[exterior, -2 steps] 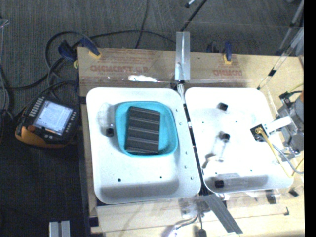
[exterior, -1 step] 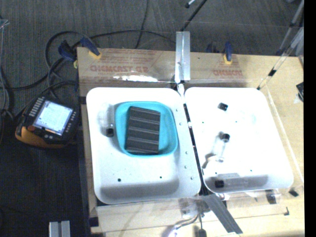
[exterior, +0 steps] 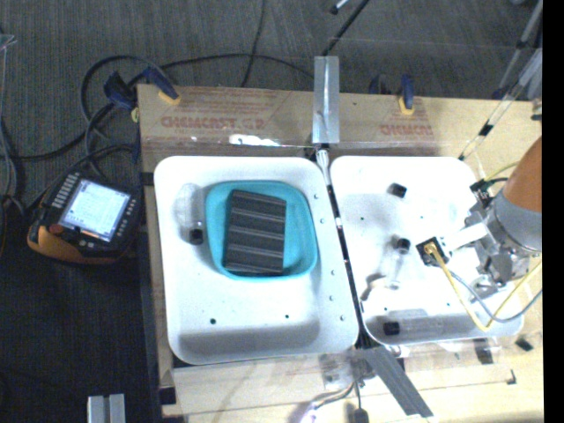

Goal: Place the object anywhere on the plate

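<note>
Your arm (exterior: 527, 203) reaches in over the far right side of the right bin (exterior: 441, 179), and its jaws hang low above that bin's right-hand edge, amid a loop of yellow cable (exterior: 467, 302). From this angle you cannot tell whether the jaws are spread or pressed together, and you see nothing clearly between them.

The dark ridged block (exterior: 256, 232) is well away from the jaws, across the divide in the left bin (exterior: 247, 333). It lies flat on the teal plate (exterior: 304, 236), covering most of the plate's middle, with its long side running away from the camera. On the side of the plate farthest from the jaws, a clear bottle with a dark cap (exterior: 188, 211) lies against the plate's rim.

Closer to the jaws, in the right bin, you have a few small pieces. A small black bit (exterior: 397, 189) sits towards the back. A clear piece with a dark end (exterior: 400, 247) lies between the jaws and the divide. A long clear piece (exterior: 419, 324) lies along the front wall.

Both bins sit side by side on the counter (exterior: 264, 117). A handheld screen (exterior: 88, 211) lies on the floor, well beyond the left bin
</note>
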Robot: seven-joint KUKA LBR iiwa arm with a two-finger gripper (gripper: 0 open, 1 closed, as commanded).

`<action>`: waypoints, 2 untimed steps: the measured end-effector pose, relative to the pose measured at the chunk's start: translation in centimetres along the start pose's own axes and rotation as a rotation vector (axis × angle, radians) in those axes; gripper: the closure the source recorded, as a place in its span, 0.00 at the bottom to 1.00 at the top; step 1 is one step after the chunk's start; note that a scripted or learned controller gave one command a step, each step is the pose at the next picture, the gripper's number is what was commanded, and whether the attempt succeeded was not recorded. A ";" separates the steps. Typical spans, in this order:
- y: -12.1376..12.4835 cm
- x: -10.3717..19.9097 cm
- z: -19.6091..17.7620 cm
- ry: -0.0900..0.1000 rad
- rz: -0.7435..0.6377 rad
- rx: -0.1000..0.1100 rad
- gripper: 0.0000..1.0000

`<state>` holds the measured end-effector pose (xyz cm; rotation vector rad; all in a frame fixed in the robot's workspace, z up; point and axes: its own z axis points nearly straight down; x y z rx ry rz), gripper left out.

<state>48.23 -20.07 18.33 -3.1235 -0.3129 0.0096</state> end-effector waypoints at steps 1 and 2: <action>2.3 -0.4 -11.7 0.002 -0.029 -0.004 0.00; 2.4 -0.1 9.2 0.012 -0.004 -0.004 0.00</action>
